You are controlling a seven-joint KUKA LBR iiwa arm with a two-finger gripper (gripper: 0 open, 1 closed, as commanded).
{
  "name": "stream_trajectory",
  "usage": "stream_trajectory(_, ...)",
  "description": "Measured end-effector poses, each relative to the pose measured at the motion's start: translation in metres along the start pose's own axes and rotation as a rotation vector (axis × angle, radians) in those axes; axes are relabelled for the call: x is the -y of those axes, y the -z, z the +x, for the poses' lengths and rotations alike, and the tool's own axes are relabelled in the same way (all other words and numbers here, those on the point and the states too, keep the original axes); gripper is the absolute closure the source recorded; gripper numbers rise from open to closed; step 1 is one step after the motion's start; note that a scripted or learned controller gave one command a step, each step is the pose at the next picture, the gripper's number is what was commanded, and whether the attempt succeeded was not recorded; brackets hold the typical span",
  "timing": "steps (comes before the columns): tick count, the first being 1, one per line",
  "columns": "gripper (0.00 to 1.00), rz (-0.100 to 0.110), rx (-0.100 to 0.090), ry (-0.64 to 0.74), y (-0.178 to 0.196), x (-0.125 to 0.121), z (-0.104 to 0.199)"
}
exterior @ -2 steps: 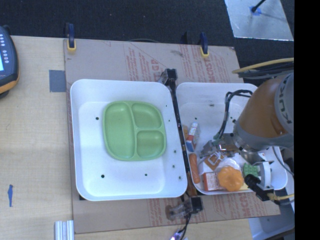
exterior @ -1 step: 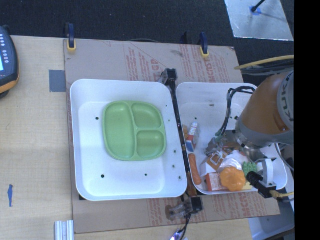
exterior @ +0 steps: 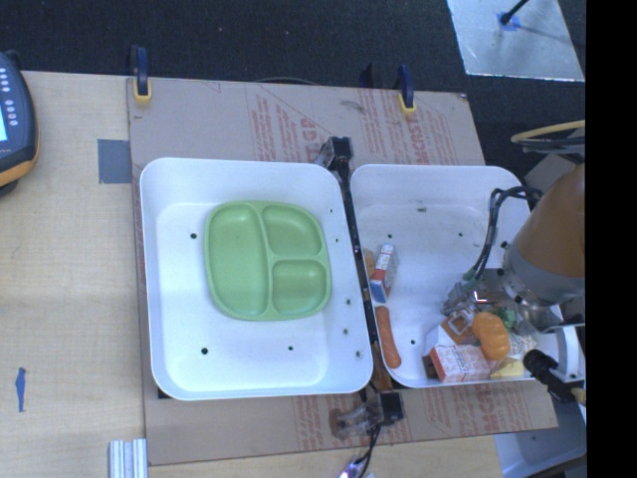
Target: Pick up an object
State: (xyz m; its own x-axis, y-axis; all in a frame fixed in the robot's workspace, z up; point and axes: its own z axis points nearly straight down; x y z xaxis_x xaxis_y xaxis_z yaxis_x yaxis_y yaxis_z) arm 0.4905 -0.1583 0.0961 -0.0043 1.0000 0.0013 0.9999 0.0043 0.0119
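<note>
The arm (exterior: pixel 557 237) hides its pincer (probably above the clutter (exterior: pixel 478 342)).

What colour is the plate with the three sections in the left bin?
The divided plate is light green all over, seen clearly in the camera view looking down on the bins.

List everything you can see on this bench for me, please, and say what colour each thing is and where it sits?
bins: two, white, side by side on the cardboard sheet
plate: one, green, three sections, in the left bin
tube: one, white with red and blue, at the right bin's left wall
sausage: one, orange-brown, below the tube in the right bin
box: one, red and white, near the right bin's lower edge
orange lump: one, beside the box; what it is I cannot tell
clamps: two, blue and yellow, on the cardboard's far edge
arm: one, grey and orange, over the right bin's right side
tool: one, low among the clutter
</note>
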Motion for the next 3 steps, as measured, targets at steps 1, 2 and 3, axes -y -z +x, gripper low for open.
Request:
stream_trajectory(1,0.00,0.012,-0.004,0.001,-0.003,0.004,0.001)
stream_trajectory(2,0.00,0.009,0.003,0.003,-0.004,-0.062,-0.041)
stream_trajectory(3,0.00,0.005,0.004,0.004,-0.004,-0.154,-0.054)
